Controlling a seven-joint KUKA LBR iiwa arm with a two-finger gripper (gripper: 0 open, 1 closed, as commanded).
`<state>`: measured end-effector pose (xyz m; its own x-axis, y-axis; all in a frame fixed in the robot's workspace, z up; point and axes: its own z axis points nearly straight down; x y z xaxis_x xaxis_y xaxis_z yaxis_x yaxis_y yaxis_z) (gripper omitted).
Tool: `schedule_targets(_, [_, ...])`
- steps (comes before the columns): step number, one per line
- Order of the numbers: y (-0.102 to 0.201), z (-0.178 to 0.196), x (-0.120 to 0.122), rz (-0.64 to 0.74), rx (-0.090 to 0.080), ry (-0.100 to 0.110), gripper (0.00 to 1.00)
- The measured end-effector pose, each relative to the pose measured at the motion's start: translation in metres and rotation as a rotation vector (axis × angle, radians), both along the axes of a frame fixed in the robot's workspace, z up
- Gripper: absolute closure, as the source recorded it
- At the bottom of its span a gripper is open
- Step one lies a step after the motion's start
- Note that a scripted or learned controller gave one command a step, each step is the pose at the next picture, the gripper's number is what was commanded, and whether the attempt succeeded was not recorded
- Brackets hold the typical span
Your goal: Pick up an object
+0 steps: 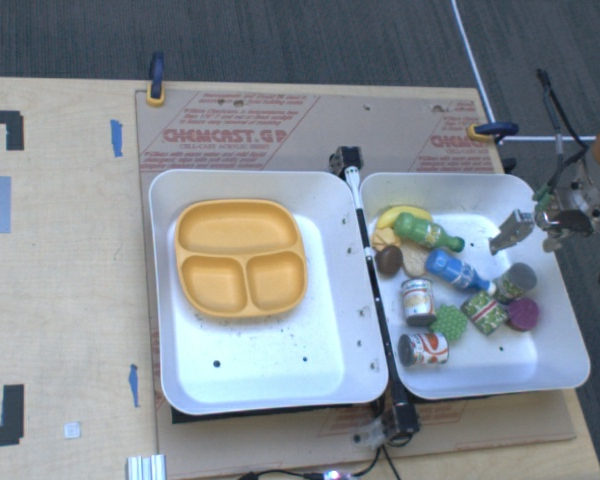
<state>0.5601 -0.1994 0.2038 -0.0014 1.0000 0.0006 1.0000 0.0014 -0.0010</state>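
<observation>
Overhead, at a slant: two shallow white bins sit side by side on a tan counter (60, 298), resting on a board printed with red lettering (230, 128). The left bin (180, 368) holds an orange divided plate (242, 256) with three compartments, lying in the bin's upper half; a few dark specks dot the bin floor below it. The right bin (550, 368) holds the loose objects, clustered in its left and centre. Near its upper left lies a banana (398, 215), with a green bottle (427, 232) lying just beside it. Below these are a brown rounded item (388, 260) and a blue bottle (454, 269) lying tilted. Further down stands a small can (417, 301), then a green textured ball (447, 323) and a red-and-white can (425, 349) lying on its side near the bin's lower left. Toward the right of the cluster are a green-and-red packet (485, 313), a grey round piece (521, 277) and a purple round item (523, 314).

The claw (515, 230) enters from the right edge of the frame and hangs over the upper right part of the right bin, apart from the object cluster. Nothing is seen between its fingers; whether they are open or closed cannot be told. Blue clamps (156, 76) grip the board's upper edge.
</observation>
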Motion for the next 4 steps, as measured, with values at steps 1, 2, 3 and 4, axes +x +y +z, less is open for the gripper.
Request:
schedule_targets(1, [0.007,-0.117,0.058,0.0,-0.002,-0.005,0.0])
schedule_targets(2, [0.06,-0.116,0.005,0.001,0.0,-0.006,0.0])
schedule_targets(3, [0.059,-0.105,0.007,0.001,-0.003,-0.012,1.0])
schedule_targets(4, [0.109,-0.088,0.051,0.001,0.0,-0.002,1.0])
